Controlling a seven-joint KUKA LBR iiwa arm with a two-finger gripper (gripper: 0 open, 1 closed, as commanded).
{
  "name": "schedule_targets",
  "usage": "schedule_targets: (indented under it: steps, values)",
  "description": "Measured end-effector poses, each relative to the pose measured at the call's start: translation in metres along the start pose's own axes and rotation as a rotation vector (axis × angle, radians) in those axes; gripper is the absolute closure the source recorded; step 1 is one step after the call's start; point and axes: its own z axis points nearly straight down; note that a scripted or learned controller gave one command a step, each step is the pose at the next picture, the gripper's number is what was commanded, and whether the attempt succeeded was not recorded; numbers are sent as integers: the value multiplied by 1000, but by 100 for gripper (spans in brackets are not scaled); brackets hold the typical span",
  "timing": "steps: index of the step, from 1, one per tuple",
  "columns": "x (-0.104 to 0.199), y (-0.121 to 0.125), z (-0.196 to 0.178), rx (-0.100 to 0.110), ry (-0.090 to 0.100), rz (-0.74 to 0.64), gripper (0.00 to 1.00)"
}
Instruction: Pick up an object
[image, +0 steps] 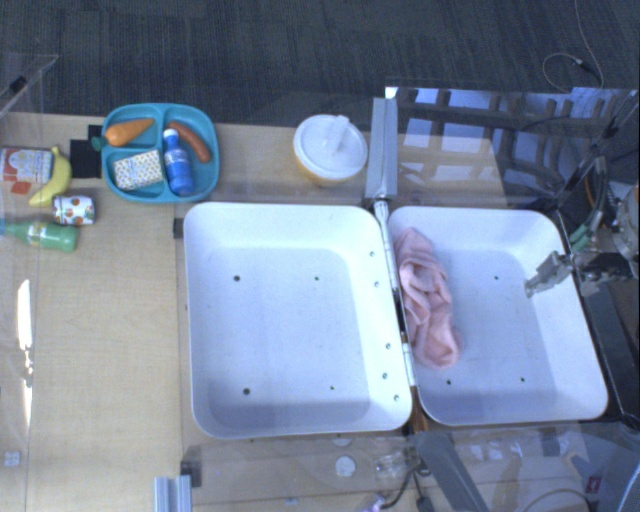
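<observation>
Looking down at a slant, the camera took in a pale wooden bench (100, 380) with dark carpet beyond its far edge. 2 shallow white bins sat side by side on it: the left bin (290, 320) bare, the right bin (510, 330) carrying the only loose item. That was a pink cloth (428, 298), crumpled into a long heap and lying hard against the right bin's left wall, running from far to near.

Off to the far left sat a blue divided plate (160, 150) holding toy food: an orange carrot shape, a small blue bottle, a sausage and a patterned square. Left of it lay a banana (55, 178), a small can (74, 209) and a green bottle (42, 234). A white lidded cup (331, 148) stood just beyond the left bin's far right corner. Clear panels threw reflections over the far right.

At the right edge, the arm reached in low, and the gripper (545, 272) hung over the right bin's right side, well apart from the cloth. It was small and partly lost in dark hardware and cables, so whether it was spread or closed I could not tell. Nothing showed in its grasp.
</observation>
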Motion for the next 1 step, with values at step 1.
schedule_targets:
  steps: [1]
  values:
    - [84, 55, 141, 2, 1, 0, 0]
